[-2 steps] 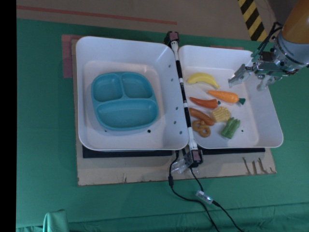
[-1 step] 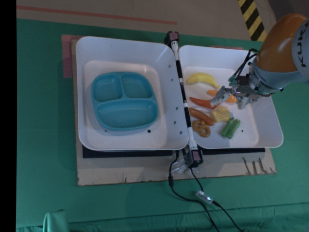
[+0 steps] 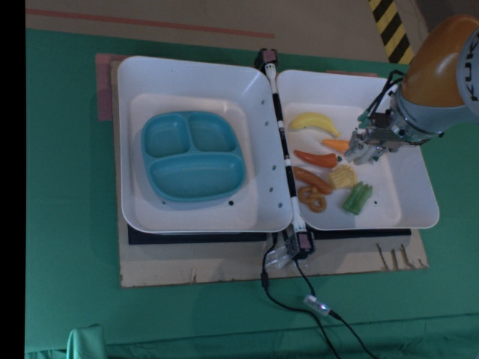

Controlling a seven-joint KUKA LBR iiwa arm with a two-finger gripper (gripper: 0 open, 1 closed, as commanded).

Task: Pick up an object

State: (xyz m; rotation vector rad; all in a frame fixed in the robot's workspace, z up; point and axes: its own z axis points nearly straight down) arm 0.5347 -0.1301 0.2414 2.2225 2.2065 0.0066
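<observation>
My green-covered surface (image 3: 67, 200) carries cardboard and two white bins (image 3: 194, 88) — one blue plate (image 3: 193, 155) left, six toy foods right. My tool (image 3: 361, 152) hangs over the carrot (image 3: 337, 145); its grip I cannot tell.

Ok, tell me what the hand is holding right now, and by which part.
It cannot be told. The hand hovers low over the right bin, close to the carrot and the corn, with no object visibly between its fingertips.
</observation>
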